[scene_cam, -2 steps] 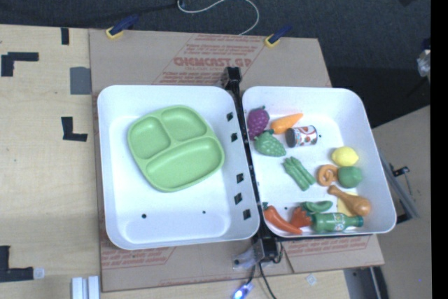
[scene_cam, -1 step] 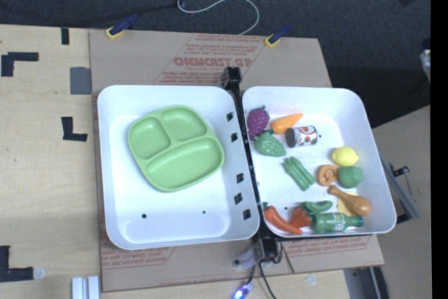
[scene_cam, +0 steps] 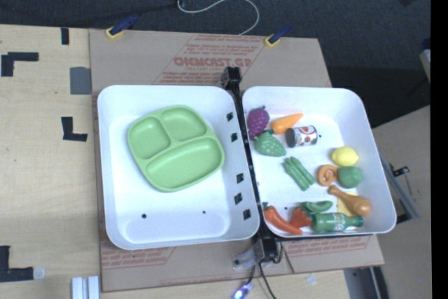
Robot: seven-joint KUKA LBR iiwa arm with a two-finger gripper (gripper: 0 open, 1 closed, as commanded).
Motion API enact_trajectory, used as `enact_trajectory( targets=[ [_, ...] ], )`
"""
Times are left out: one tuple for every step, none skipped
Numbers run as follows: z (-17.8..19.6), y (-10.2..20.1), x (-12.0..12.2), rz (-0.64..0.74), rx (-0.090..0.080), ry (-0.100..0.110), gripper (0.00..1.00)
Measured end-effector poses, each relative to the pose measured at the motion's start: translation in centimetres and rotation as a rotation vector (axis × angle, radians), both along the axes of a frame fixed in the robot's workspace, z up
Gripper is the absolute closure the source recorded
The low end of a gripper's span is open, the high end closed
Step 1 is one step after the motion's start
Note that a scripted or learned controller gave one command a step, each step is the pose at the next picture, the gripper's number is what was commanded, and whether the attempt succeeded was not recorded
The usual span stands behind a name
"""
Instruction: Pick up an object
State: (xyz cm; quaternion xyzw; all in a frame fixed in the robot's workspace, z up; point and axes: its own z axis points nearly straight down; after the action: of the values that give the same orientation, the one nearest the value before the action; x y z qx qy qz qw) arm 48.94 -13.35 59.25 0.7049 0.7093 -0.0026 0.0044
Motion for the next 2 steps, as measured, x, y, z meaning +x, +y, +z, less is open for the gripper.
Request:
enact_trajectory(
  targets=[
    [1.0, 0.0, 0.1, 0.0, -0.001, -0.001, 1.0],
    [2.0, 0.0, 0.1, 0.001, -0.002, -0.001, 1.0]
  ],
)
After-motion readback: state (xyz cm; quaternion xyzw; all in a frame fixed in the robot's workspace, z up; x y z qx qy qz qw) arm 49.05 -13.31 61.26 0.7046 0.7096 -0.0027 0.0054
